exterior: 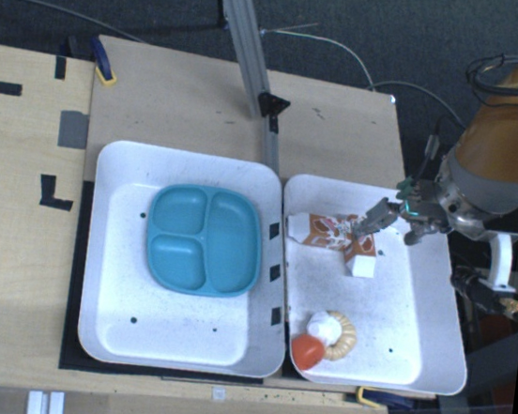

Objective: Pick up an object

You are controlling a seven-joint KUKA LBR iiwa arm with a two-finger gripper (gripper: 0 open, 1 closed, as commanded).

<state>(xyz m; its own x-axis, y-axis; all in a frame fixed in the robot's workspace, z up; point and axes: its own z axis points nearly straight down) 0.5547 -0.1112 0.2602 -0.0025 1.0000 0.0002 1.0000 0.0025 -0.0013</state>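
Overhead, we counted two shallow white bins [101,256], one blue divided plastic plate [204,240], one brown-and-white printed packet [330,231], lettering unreadable, gripper [366,227] jaw state unclear.

A blue divided plate [204,240] is lying in the left bin [102,323]. A grey metal pole [251,54] is slanting across the wooden bench [12,216] above the bins. Black tape marks [51,191] and a blue-and-yellow clamp [103,61] are sitting on the bench's left side.
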